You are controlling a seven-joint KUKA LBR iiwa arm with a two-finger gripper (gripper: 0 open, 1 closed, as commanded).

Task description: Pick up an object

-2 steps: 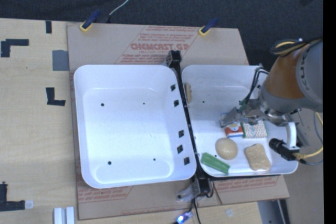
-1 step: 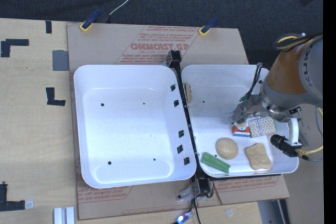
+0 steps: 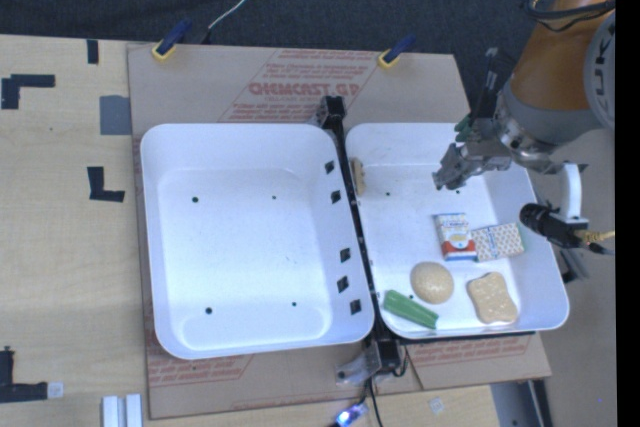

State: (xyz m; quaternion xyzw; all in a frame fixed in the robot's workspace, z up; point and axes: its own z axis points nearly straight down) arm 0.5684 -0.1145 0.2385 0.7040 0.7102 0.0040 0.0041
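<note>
The gripper (image 3: 452, 173) hangs over the upper part of the right bin (image 3: 400, 140), above bare white floor, with the grey arm and its orange band reaching in behind it. From this slanted view I cannot tell whether it is spread or pressed together, and nothing shows between its tips.

All the candidates for picking lie below the gripper, toward the bin's near edge. Closest is a small carton with a red-and-blue label (image 3: 456, 237), and just beside it, touching or nearly so, a patterned flat packet (image 3: 498, 241). Further on sit a round tan ball (image 3: 432, 282), a tan bread-like slab (image 3: 492, 298) and a green stick-shaped item (image 3: 411, 309) lying against the bin's near rim. A small yellowish piece (image 3: 358, 178) rests well off to the gripper's left, against the divider wall. The left bin (image 3: 160, 150) lies beyond that wall.

My judgement is that the task is at the approach stage, nothing lifted yet. The main risk is a descent straight down from here, which would close on nothing. The carton and packet sit so close that a grasp could catch both or push one aside. The ball may roll out of a pinch, and the green item at the rim leaves little room, so a collision with the wall is possible.
</note>
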